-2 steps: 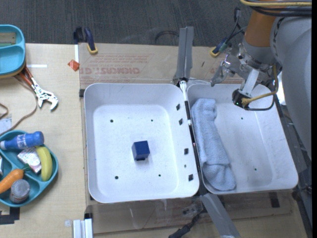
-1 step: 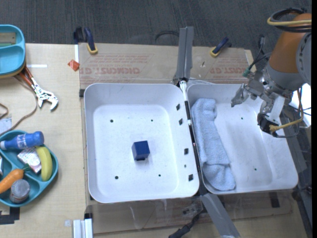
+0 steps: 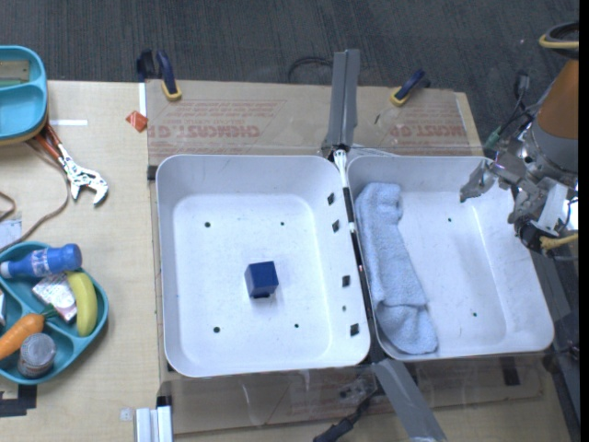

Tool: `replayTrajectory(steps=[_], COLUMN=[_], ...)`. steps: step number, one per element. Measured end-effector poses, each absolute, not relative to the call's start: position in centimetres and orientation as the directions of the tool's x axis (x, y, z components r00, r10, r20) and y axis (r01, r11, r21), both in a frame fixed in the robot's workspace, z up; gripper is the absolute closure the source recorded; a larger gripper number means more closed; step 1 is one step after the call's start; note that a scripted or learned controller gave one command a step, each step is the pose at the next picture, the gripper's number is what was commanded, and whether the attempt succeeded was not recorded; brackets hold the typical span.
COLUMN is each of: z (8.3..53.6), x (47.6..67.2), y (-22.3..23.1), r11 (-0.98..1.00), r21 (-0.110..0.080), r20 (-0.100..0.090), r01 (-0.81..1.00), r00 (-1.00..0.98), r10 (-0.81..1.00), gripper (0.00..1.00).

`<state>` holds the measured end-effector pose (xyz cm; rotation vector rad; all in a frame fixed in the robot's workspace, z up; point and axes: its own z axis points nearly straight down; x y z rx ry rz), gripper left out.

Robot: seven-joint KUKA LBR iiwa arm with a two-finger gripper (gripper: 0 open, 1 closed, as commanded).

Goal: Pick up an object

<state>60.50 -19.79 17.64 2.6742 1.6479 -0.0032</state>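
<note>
At the near left edge of the pale wooden table sits a round blue plastic tray holding four things: a blue-capped bottle, a yellow banana, an orange carrot and a small grey can. Two shallow white bins stand side by side further in. The left white bin holds one small dark blue cube, lying alone near the middle of its floor, with nothing over it or beside it. The right white bin holds one rolled light grey towel, stretched along its left wall from front to back. At that bin's far right corner hangs the grey two-finger gripper under the arm's orange band, well apart from both cube and towel. Further back on the left lie one silver wrench and one light blue plastic container. Two blue-and-yellow clamps grip the table's far edge.
</note>
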Motion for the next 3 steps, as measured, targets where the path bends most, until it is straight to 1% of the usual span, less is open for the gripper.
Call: replayTrajectory(steps=[1,2,3], z=[25.2,19.5,20.8], x=[60.9,61.6,62.9], y=[-19.9,-12.3,-18.1], r11=[-0.66,-0.828,-0.817], r21=[0.0,-0.003,-0.001], r20=[-0.002,-0.004,-0.003], r01=[0.751,0.561,0.577], r00=[0.66,0.828,0.817], r10=[0.751,0.561,0.577], gripper=[0.0,0.0,0.0])
